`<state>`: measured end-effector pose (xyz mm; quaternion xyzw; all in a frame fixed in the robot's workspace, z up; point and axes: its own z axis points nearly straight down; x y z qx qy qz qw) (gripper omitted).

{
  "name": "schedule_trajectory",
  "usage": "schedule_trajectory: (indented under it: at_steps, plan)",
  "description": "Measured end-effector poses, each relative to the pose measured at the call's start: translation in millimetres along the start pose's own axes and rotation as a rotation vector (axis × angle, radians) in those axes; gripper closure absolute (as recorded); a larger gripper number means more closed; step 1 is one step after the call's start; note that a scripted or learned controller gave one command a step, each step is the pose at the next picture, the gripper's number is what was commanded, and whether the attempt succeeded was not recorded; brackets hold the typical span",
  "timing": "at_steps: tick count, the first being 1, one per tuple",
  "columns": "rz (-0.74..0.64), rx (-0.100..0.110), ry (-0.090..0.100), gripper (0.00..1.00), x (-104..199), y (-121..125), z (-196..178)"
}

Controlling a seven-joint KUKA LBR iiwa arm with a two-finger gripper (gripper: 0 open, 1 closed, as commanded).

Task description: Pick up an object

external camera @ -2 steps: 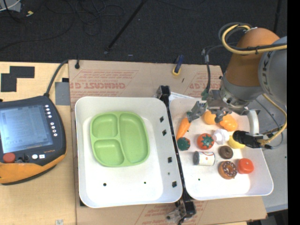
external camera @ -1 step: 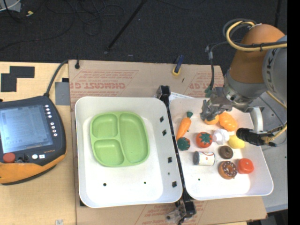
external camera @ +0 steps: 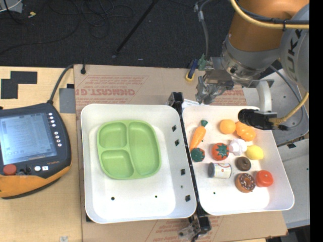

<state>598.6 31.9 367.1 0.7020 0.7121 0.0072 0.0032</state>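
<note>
1. The toy food sits in the right bin (external camera: 282, 198), at the frame's lower right: a carrot (external camera: 198, 135), a tomato (external camera: 219, 151), an orange (external camera: 227, 126), a lemon (external camera: 255, 152), two doughnuts (external camera: 246, 182) and a small can (external camera: 220, 171).
2. My gripper (external camera: 209, 92) hangs over that bin's upper edge, above the carrot, with nothing between its fingers.
3. Whether my fingers are spread or closed, I cannot tell; they blur into the dark mechanism.
4. A green divided plate (external camera: 128, 150) lies in the left bin (external camera: 96, 195).

Bare floor of the right bin (external camera: 282, 198) left of the carrot (external camera: 198, 136), toy foods crowded right of the carrot, open strip below them
</note>
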Motion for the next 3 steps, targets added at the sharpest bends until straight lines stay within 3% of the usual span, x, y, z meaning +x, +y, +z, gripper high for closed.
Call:
schedule_trajectory:
  at_steps: [1, 2, 3]
  plan:
    - [0.006, 0.024, -0.004, 1.0, 86.1, -27.4, 60.0]
    - [0.012, 0.013, -0.003, 1.0, 79.2, -117.9, -26.0]
    - [0.014, 0.012, -0.005, 1.0, 58.7, -120.8, -80.0]
